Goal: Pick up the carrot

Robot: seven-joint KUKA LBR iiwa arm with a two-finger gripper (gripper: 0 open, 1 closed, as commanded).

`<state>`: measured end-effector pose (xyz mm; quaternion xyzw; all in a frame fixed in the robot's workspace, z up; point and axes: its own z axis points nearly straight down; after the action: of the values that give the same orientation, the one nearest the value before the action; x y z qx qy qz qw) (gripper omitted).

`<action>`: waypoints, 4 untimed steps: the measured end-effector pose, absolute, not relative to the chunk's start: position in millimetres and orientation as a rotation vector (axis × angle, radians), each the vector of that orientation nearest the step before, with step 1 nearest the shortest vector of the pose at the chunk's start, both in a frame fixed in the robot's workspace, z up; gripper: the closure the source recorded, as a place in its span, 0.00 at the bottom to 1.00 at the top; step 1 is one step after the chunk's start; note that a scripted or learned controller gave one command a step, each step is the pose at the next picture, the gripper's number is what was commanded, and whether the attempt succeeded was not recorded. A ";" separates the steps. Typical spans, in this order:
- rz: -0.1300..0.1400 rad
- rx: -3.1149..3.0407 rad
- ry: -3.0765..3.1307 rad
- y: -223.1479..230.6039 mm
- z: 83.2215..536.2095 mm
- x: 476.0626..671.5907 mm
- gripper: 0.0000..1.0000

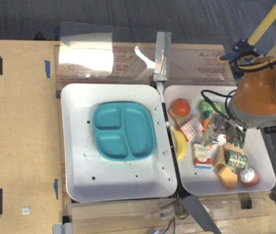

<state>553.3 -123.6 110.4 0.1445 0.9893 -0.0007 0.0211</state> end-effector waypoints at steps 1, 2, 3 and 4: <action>-0.002 0.267 3.112 -120.3 107.5 484.8 1.00; -0.003 0.266 3.111 -120.3 107.2 485.3 0.00; -0.002 0.276 3.114 -106.4 95.9 551.7 0.00; -0.003 0.273 3.096 -105.5 109.0 556.1 1.00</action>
<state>556.1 -105.5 109.0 0.0879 0.9960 -0.0011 0.0170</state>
